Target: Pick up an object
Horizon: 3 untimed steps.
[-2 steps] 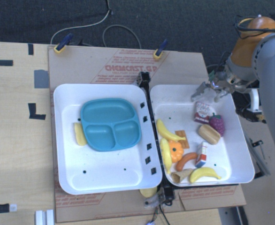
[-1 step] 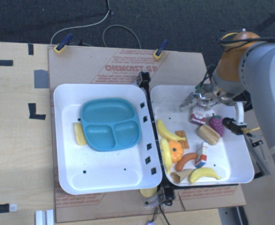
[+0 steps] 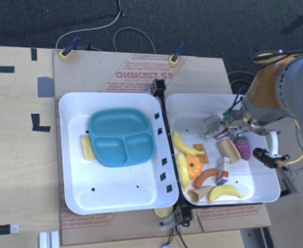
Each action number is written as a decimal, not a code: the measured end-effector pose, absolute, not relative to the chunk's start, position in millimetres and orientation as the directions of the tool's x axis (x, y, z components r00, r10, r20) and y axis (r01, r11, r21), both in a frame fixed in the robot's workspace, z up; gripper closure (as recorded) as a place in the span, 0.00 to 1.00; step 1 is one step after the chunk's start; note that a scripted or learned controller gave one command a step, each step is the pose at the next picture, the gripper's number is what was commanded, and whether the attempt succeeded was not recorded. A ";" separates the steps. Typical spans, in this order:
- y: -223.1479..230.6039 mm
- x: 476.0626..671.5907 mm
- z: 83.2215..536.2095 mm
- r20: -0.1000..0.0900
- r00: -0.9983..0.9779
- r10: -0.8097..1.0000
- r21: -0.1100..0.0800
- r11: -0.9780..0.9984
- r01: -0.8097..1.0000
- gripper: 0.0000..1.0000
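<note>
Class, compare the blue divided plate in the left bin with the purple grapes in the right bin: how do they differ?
The plate is blue, the grapes purple. The plate is far larger, covering much of the left bin's floor; the grapes are a small lump. The plate lies with just a yellow piece at its edge; the grapes sit among crowded toy food beside the gripper. Both rest in white bins.

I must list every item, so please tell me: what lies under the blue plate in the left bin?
A yellow block sticks out from under the left edge of the blue plate. The plate covers the rest of it, and anything else beneath.
</note>
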<state>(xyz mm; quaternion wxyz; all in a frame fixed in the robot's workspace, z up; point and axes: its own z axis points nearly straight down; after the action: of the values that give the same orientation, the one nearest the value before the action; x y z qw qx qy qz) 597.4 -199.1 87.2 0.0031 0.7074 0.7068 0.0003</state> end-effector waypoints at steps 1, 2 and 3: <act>-166.0 664.2 86.4 -0.003 -0.006 1.000 0.007 0.006 1.000 0.00; -179.5 603.4 87.9 -0.003 0.000 1.000 0.007 0.000 1.000 0.00; -180.0 605.0 97.8 -0.005 -0.001 1.000 0.006 0.001 1.000 1.00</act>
<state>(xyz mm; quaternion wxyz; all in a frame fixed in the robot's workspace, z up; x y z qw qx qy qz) 605.0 -180.0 97.8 0.0037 0.7068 0.7074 0.0004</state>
